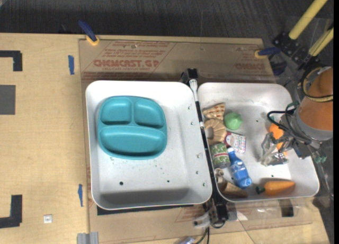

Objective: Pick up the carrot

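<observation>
Pincer [274,150] low in the right bin [254,92]; we cannot tell its opening.
Left of the pincer we log snack packets, a green ball [232,120], a blue bottle [239,172]; farther left, the other bin [180,147] holds a teal tray [131,127]. The carrot [277,187] lies just below the pincer, apart, long axis left-right, dark stem end leftward.

Plate [131,127] in left bin [106,184]; carrot [277,187] at right bin [249,92] front edge, bottle [239,171] left
</observation>
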`<action>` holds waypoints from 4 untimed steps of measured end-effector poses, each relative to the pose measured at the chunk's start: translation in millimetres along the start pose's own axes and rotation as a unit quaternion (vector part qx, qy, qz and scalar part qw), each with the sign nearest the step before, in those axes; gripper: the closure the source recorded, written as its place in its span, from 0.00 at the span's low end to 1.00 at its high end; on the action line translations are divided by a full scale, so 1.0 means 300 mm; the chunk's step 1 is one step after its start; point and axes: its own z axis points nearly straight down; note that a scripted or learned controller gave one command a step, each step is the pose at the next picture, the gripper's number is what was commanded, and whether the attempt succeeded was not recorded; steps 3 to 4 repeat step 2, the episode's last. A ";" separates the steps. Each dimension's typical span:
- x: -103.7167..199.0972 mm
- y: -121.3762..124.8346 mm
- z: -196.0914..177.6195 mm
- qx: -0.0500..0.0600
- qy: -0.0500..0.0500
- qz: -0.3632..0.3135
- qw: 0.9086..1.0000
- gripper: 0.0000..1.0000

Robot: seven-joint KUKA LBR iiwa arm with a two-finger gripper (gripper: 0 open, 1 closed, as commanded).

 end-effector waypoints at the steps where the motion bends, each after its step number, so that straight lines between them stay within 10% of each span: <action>1: -0.104 0.165 -0.263 -0.005 0.006 -0.077 0.997 1.00; 4: -0.110 0.165 -0.294 -0.005 0.003 -0.076 0.997 1.00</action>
